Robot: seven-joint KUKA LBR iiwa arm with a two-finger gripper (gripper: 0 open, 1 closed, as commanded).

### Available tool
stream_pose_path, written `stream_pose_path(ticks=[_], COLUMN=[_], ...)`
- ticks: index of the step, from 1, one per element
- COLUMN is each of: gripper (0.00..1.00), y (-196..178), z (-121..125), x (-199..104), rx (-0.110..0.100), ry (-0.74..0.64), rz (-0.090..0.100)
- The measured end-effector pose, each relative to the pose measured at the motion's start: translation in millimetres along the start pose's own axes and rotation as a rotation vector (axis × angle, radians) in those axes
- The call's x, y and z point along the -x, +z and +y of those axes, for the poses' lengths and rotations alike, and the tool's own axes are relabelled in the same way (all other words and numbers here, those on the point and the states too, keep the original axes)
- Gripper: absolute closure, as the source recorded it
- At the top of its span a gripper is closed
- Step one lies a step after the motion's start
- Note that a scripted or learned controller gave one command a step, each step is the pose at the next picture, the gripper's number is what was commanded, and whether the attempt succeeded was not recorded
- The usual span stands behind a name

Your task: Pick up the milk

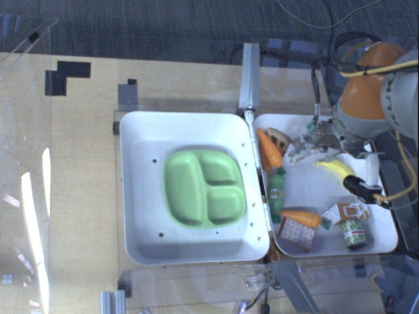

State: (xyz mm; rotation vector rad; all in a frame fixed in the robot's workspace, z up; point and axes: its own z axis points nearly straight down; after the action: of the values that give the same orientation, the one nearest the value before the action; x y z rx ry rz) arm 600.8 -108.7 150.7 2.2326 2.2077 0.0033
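The milk (351, 210) is a small white and brown carton lying near the front right corner of the right bin (327, 248). My gripper (310, 149) hangs over the back of that bin, well behind and to the left of the milk, not touching it. Its metal fingers stand apart, open, with nothing between them.
The right bin also holds a banana (334, 169), a carrot (269, 149) at the back left with a bun (280, 136) behind it, a green bottle (275, 195), a second carrot (302, 218), a red box (296, 235) and a green jar (354, 235) beside the milk. A green divided tray (203, 187) lies in the left bin (141, 195).
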Motion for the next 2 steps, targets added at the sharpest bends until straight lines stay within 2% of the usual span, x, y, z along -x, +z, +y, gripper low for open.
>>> stream_pose_path(ticks=[1,2], gripper=[0.00,1.00], y=[60,49], z=[38,40], x=[16,19], rx=[-0.023,-0.013], ry=[-0.120,-0.121], rz=[0.004,-0.006])
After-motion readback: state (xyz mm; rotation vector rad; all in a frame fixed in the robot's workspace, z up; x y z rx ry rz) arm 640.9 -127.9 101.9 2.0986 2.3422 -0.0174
